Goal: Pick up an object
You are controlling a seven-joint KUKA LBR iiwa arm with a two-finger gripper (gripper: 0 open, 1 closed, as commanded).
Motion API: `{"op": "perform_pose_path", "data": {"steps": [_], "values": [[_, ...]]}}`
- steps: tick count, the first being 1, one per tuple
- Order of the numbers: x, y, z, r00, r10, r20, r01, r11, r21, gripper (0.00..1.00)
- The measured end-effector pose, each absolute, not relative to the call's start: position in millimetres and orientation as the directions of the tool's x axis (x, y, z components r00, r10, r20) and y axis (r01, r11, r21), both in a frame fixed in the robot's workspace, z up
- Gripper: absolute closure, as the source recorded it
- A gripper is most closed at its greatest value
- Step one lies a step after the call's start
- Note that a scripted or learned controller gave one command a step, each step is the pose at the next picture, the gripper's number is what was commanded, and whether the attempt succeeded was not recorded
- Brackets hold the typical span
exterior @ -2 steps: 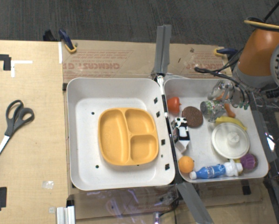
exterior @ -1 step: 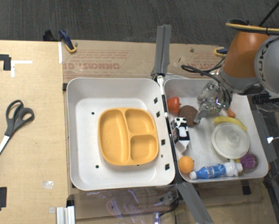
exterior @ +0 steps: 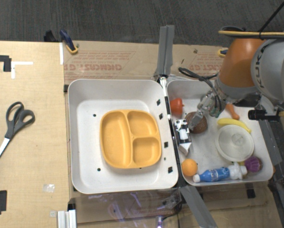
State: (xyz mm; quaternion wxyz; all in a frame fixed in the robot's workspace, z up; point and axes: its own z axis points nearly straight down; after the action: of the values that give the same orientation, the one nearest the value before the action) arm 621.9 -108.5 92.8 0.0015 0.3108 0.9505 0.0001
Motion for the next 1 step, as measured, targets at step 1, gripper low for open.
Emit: {"op": "perform_pose_path", "data": {"steps": [1], "values": [[623.3,-108.7,102.1,-0.808,0.588,-0.006,0.588,0.809,0.001,1.0]]}}
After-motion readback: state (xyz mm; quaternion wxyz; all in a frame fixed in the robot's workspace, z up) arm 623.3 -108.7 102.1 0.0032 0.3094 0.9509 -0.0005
